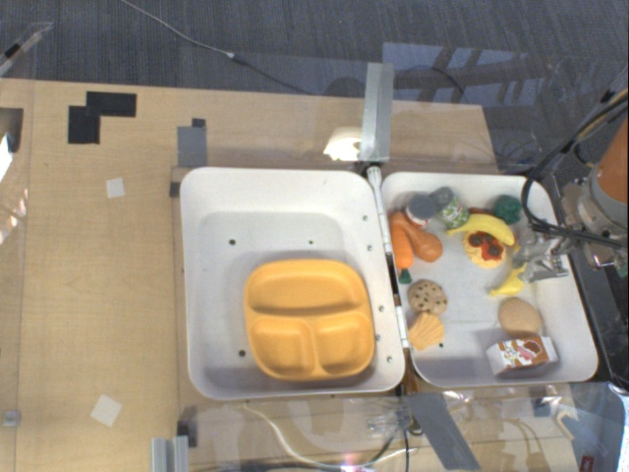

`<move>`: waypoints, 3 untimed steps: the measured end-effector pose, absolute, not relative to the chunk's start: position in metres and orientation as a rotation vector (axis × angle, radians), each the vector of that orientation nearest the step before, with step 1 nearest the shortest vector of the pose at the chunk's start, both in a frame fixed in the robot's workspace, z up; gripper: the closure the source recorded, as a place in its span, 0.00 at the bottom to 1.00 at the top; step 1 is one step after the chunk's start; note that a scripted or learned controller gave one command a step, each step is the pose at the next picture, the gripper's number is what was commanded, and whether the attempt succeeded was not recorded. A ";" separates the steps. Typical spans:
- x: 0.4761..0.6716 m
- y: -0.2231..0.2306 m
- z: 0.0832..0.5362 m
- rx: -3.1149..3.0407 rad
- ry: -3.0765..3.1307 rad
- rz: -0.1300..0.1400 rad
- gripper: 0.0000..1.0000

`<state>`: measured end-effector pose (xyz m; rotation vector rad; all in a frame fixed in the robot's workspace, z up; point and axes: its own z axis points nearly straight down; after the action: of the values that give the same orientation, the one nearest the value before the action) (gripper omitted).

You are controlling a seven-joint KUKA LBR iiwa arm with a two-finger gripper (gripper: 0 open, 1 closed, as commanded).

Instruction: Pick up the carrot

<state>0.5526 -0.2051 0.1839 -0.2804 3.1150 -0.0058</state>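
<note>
Because the carrot (400, 243) lay pressed against the right bin's (575, 308) far wall, well away from the jaws (539, 264), which hung over the near side among a banana (488, 228) and other toy food, a straight reach risked nudging those pieces or scraping the wall. Whether the jaws stood apart or together could not be told.
</note>
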 end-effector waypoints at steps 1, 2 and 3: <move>0.504 -0.205 0.099 -0.586 3.083 0.000 1.00; 0.521 -0.205 0.107 -0.893 3.002 -0.006 1.00; 0.510 -0.205 0.104 -1.130 2.923 -0.007 1.00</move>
<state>0.5103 -0.2049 0.1035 -1.1301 2.9227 -0.0066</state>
